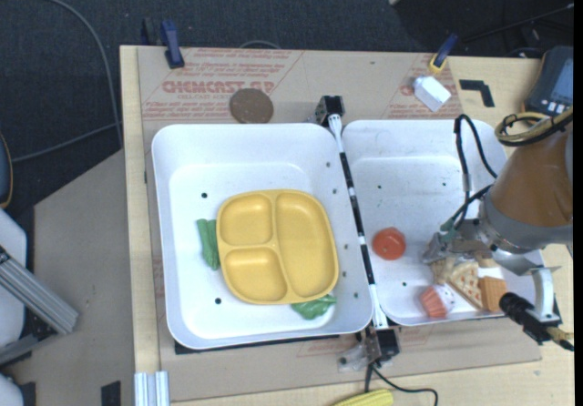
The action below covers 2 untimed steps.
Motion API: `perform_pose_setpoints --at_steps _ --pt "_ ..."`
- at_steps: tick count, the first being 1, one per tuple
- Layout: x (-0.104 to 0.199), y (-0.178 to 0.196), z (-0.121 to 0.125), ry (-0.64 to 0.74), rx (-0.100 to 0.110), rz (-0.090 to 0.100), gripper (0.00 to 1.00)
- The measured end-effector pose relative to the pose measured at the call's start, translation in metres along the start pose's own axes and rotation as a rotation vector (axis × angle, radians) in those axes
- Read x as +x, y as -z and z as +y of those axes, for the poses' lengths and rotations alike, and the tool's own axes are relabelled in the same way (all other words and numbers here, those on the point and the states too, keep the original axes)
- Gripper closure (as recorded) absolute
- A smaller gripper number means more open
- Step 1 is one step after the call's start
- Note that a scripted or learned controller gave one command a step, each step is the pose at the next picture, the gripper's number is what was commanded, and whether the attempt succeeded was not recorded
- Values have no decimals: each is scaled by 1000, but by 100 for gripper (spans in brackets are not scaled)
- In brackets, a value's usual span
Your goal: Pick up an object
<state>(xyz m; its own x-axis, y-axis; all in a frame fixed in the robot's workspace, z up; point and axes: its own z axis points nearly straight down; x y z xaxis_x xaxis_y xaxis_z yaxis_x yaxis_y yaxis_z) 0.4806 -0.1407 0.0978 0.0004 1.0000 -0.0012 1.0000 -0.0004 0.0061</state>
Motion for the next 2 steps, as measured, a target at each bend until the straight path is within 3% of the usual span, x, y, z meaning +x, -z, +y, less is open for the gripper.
perform_pose_setpoints --at_steps 2 --pt "128 155 6 2 5 2 100"
